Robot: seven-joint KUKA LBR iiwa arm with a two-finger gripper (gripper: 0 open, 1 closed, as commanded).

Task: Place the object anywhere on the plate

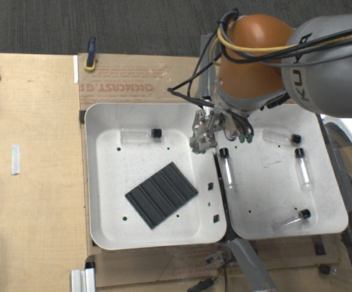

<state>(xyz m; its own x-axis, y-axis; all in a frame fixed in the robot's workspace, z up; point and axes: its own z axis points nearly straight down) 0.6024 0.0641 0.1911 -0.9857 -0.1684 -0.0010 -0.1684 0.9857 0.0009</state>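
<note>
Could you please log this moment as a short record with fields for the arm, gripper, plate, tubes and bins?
arm: grey with orange band, reaching in from the right
gripper: over the inner edge of the left bin, near the divide
plate: dark ribbed plate lying flat in the left bin, nothing on it
tubes: one in the left bin; four in the right bin
task state: not yet done
</note>
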